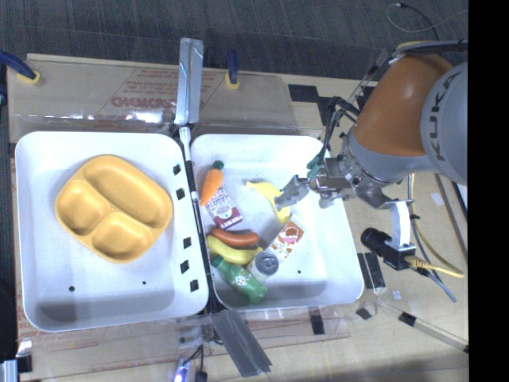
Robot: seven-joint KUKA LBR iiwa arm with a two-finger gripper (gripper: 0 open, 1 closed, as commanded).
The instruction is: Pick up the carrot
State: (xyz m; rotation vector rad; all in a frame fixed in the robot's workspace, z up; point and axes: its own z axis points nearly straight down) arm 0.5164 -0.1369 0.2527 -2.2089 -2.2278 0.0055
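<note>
The carrot [211, 183], orange with a green top, lies at the upper left of the right bin [318, 273], close to the divider. My gripper [293, 192] hovers over the middle of that bin, to the right of the carrot and apart from it, just above a yellow banana-like piece [269, 193]. Its fingers look slightly apart with nothing between them.
Below the carrot lie a small red-and-white carton [223, 206], a sausage [233, 238], a yellow banana [231, 252], a green bottle [243, 282] and a red packet [288, 238]. The left bin [48, 293] holds a yellow divided plate [113, 206].
</note>
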